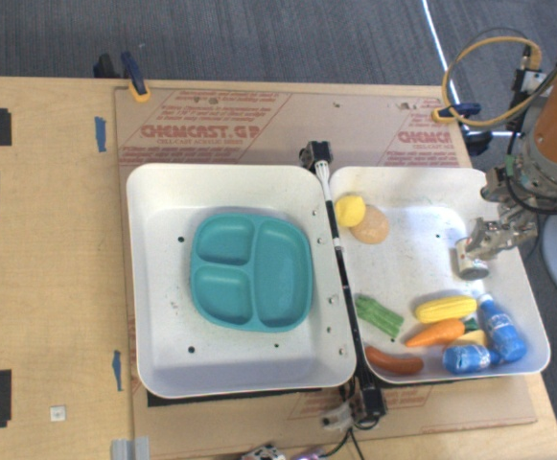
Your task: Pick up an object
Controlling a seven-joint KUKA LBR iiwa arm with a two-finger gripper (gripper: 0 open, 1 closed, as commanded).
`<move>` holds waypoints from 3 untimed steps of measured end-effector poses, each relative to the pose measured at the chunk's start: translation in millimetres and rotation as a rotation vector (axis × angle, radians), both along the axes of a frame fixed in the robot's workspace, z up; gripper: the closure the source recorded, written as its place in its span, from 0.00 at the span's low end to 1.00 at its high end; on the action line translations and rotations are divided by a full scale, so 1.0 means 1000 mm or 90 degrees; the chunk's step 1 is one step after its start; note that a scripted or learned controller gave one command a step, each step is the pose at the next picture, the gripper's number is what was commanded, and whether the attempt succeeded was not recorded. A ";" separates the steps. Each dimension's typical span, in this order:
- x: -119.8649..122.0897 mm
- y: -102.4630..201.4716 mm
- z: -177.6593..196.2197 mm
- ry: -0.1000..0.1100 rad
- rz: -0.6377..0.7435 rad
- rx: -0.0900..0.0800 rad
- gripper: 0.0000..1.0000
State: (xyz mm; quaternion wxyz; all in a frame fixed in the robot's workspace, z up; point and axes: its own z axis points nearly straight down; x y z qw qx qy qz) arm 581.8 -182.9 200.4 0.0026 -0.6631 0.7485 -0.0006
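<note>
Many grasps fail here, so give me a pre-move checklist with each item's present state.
1. Hand over the right bin: ok.
2. Nothing seen held in the hand: ok.
3. Finger opening: cannot tell.
4. Targets within the bin: yellow corn, carrot, blue bottle clustered at the near right corner: ok.
5. Isolated target: not ok for the cluster, items touch; the lemon has more room but sits against the bin's left wall.
6. Teal plate lies in the left bin, away from the hand: ok.

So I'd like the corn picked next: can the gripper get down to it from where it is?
Probably yes: the gripper hangs just above the corn, whose top is bare, though a carrot crowds it.
</note>
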 end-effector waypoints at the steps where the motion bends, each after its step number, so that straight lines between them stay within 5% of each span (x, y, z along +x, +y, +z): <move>1: 0.000 0.000 0.000 0.000 0.001 0.000 0.00; 2: 0.010 -0.021 -0.105 0.001 0.120 0.001 0.00; 3: 0.062 -0.018 -0.115 0.001 0.238 0.005 0.00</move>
